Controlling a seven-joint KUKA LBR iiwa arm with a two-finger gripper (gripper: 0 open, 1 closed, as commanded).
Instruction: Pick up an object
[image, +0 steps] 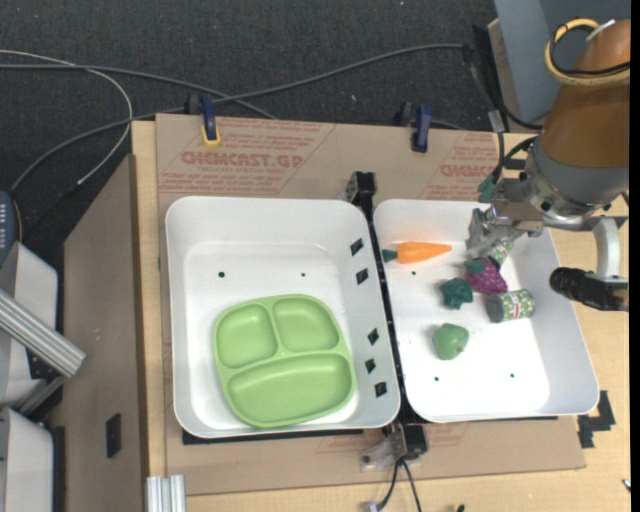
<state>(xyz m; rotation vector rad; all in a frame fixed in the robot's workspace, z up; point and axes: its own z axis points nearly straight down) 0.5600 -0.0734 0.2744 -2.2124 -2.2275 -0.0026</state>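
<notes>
Item: green plate (285, 362), three compartments, in the left bin (190, 300). Nearest the lens, and well off to the far side of the centre divider from my fingers. Nothing lies on it.

Item: green lump (450, 341), rounded, in the right bin (560, 390). Below my fingers toward the front wall, standing apart from the rest, which would make it the easiest to reach cleanly, I judge.

Item: small dark green piece (458, 292). Just below and slightly left of my fingers, near the purple one.

Item: purple piece (488, 277). Directly beneath my fingers, close enough that I cannot tell whether I touch it.

Item: small can (510, 306), lying on its side, just past the purple piece; probably rolled there against its neighbour.

Item: carrot (424, 252), orange with a green end, level with my fingers and to their left, pointing at the divider.

Item: my gripper (489, 243), lowered over the cluster in the right bin. Whether my fingers stand wide or narrow I cannot tell; the wrist housing hides the gap. Nothing visibly sits between them, so I count no object as picked.
</notes>
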